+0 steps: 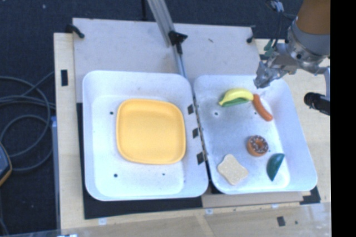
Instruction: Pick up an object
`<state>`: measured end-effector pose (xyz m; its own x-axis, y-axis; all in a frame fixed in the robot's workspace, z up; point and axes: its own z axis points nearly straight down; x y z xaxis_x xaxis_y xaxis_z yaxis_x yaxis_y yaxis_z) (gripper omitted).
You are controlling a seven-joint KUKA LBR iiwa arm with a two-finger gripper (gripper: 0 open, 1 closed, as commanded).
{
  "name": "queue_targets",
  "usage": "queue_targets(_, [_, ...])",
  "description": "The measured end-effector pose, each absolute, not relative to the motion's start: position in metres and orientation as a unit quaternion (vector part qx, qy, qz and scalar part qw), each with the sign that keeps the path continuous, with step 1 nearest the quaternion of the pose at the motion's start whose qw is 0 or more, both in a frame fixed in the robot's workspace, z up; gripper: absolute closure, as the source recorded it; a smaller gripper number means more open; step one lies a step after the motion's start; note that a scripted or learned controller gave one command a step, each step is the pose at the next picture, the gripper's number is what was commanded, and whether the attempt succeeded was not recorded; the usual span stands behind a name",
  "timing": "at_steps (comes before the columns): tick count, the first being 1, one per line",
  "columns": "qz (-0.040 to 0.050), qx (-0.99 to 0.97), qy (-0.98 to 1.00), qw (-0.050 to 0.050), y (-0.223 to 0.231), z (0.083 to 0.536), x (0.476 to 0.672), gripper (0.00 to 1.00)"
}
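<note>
The right bin [295, 119] holds a yellow-green banana [236, 97], an orange sausage [262, 107], a brown doughnut [257, 146], a slice of toast [232, 169] and a dark green wedge [275, 166]. My gripper [263, 81] hangs over the bin's far right corner, just above and to the right of the banana and over the sausage's upper end. Nothing shows between its tips.
The left bin [100, 91] carries a yellow square plate [151, 131]. A slanted metal pole [157, 2] rises from the seam between the bins at the back. Cables lie off the bench at the left.
</note>
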<state>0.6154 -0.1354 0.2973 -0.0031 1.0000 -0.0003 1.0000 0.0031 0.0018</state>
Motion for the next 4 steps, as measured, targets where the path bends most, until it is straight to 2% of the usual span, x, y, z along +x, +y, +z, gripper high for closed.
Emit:
queue_targets(1, [0.0004, 0.706, 0.708, 0.000, -0.082, 0.285, 0.597, 1.00])
queue_targets(2, [0.0001, 0.706, 0.708, 0.000, -0.029, 0.269, 0.596, 1.00])
queue_targets(3, [0.0004, 0.706, 0.708, 0.000, 0.011, 0.264, 0.582, 1.00])
queue_targets(4, [0.0002, 0.706, 0.709, 0.000, 0.068, 0.254, 0.580, 1.00])
